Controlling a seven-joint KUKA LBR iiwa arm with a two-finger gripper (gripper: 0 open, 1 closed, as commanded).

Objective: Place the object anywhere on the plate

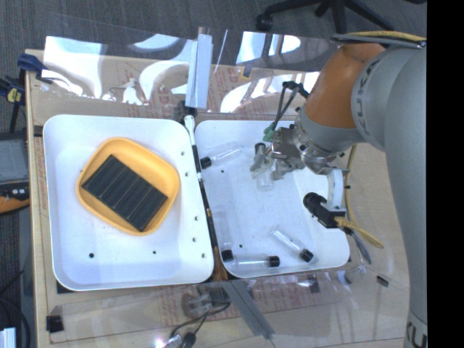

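While the gripper [265, 167] hangs over the right bin [239, 216], I can't tell its fingers' spread.

Bright, even light falls from overhead, and my white bins [123, 267] wash out almost shadowless. Glare streaks the clear panel [145, 49] behind them. Focus is slightly soft throughout.

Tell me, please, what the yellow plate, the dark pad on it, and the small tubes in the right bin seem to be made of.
Yellow plate: likely plastic, smooth with a soft sheen.
Dark pad: perhaps rubber or foam, matte with ribbed lines.
Tubes: clear plastic or glass, see-through, with black caps.
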